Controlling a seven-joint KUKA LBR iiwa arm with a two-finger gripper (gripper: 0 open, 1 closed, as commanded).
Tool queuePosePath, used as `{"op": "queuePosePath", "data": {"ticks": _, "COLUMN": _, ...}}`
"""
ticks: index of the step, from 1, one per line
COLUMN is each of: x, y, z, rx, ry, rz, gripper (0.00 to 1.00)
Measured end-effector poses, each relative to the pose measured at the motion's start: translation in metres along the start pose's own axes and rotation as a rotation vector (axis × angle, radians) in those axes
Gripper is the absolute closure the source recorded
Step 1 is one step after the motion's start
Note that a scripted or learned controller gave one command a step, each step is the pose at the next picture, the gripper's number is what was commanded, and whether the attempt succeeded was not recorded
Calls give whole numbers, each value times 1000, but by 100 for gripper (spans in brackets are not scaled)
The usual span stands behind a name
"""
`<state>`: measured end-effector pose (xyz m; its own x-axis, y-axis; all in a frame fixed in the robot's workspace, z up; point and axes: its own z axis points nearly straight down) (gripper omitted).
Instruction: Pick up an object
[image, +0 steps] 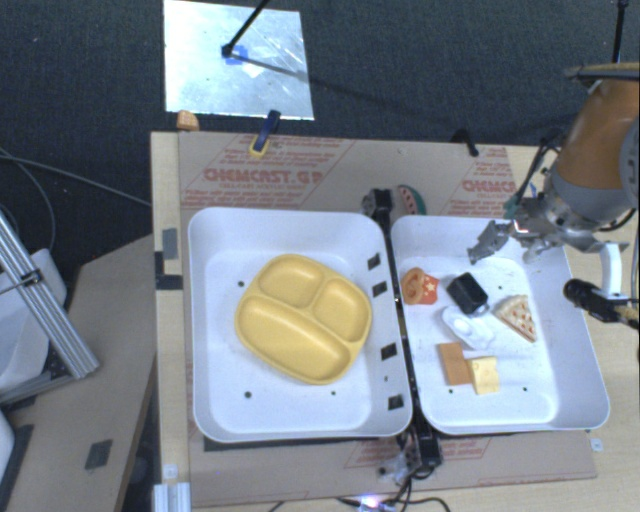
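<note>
Small black block (466, 293) lies in the right shallow white bin (570, 400) – red-orange toy food (419, 286) to its left, tan pizza-slice wedge (518, 317) to its right – the two-finger gripper (493, 240) hovers above its far end, holding nothing, opening unclear.

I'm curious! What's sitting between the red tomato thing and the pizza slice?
The small black block lies between the tomato piece and the pizza slice, seen in the camera view.
</note>
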<state>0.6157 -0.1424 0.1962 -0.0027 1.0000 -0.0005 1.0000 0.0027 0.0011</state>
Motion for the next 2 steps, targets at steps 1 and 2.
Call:
{"op": "queuePosePath", "data": {"ticks": 1, "x": -67, "y": -34, "z": 94, "rx": -2, "ry": -1, "rz": 5, "gripper": 0}}
{"op": "queuePosePath", "data": {"ticks": 2, "x": 17, "y": -121, "z": 105, "rx": -29, "ry": -15, "rz": 2, "gripper": 0}}
